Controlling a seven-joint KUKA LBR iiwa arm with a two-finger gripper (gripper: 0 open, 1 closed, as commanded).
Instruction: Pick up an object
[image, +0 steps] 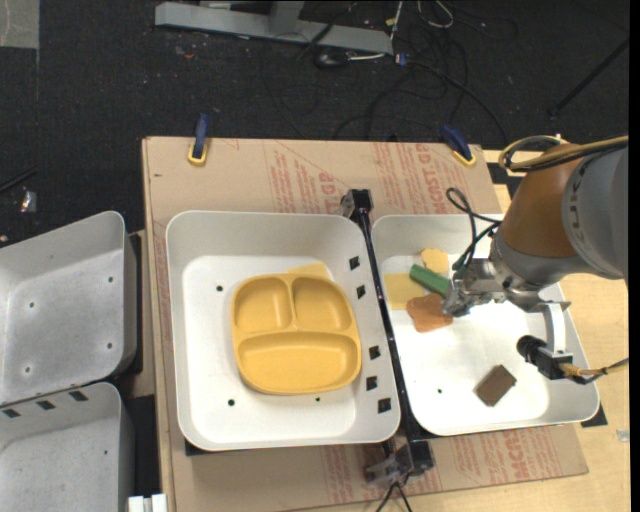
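- The end effector (458, 298) is low in the right bin (570, 405), in its left half, over a cluster of small items; I cannot tell whether it is apart or together, or whether it grips anything.
- Just under its tip lies an orange piece (430, 316), with a green piece (428, 279) touching or overlapping it on the upper side.
- A yellow piece (434, 259) sits just beyond the green one, and a pale yellow slab (398, 290) lies beside the bin's left wall.
- A brown block (495, 385) rests apart from the cluster, near the bin's front edge.
- The arm (560, 225) comes in from the right, orange band above the wrist, cables looping around it.
- The left bin (200, 400) holds a yellow divided tray (296, 333), lying flat near its middle.
- Both bins sit on a cardboard sheet (290, 170) clamped on the worktop (600, 300).
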